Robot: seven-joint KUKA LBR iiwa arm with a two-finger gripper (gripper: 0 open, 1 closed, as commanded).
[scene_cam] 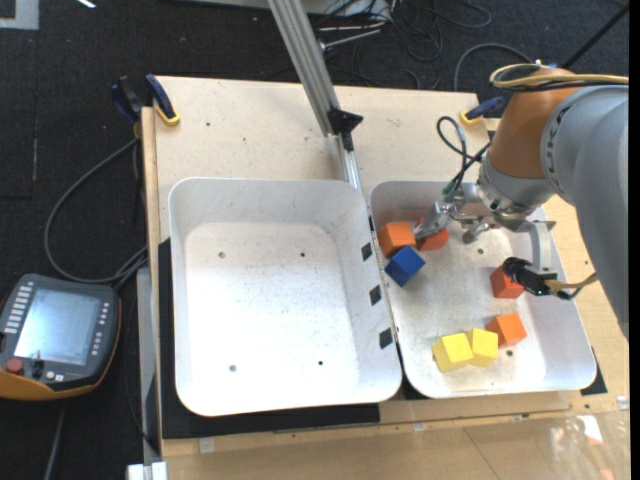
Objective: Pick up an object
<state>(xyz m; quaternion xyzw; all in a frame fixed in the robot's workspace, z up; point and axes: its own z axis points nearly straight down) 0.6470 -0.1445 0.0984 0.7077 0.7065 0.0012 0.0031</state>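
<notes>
Two white bins sit side by side on the desk [250, 128]. Over the right bin's [560, 368] far left, the pincer [440, 226] hangs beside an orange block [398, 236], grip unclear; a blue block [405, 266] touches the orange one's near side.

Nothing here can be read. The teach pendant [55, 336], lying on the floor at about eight o'clock from the left bin [268, 293], has a lit screen, but whatever it displays is too small and washed out to make out. The small dark tags along the rim between the two bins carry no legible marks either.
</notes>
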